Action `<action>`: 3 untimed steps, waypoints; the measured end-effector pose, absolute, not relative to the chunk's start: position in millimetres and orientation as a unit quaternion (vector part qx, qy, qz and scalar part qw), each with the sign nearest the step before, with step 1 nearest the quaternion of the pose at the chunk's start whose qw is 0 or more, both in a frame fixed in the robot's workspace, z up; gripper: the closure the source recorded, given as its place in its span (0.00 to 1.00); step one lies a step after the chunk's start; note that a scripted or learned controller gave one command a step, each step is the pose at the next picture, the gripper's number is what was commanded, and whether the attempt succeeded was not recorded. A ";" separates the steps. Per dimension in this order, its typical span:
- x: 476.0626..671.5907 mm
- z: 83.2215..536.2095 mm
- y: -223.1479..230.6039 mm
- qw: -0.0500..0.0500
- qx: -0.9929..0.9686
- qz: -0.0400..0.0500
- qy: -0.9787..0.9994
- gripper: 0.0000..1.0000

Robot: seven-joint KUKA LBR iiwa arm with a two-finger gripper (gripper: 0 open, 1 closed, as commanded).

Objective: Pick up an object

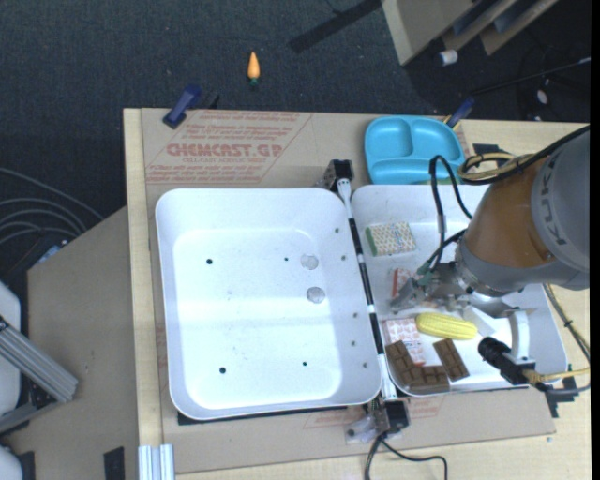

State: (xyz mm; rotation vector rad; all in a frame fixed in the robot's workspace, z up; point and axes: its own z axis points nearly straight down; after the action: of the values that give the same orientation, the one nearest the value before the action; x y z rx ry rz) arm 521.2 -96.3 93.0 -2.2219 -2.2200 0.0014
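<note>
1. Crowding the right bin (375,202), the arm leaves little free room there; the left bin (253,300) beside it lies wide open.
2. The gripper (422,292) sits low over the right bin's middle; whether it is spread or closed cannot be told.
3. The yellow corn cob (445,326) lies just beside it, toward the near rim, apparently untouched.

The floor (94,66) is dark blue-grey carpet. A small orange object (253,66) lies on it near the top, and grey cables (37,225) loop at the left. The counter (141,309) is pale wood, topped with a brown cardboard sheet (234,141) printed in red letters. Pale furniture (469,23) stands at the upper right. A metal rail (33,361) slants at lower left.
</note>
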 end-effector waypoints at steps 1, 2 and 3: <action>585.9 84.6 -99.8 0.000 -0.707 0.000 -0.707 0.00; 647.2 85.0 -95.3 0.000 -0.707 0.000 -0.708 0.00; 645.5 95.9 -96.9 0.003 -0.706 0.004 -0.708 1.00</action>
State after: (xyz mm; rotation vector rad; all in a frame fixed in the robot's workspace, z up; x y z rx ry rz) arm 645.5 -96.9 95.9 -2.2144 -2.2200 0.0139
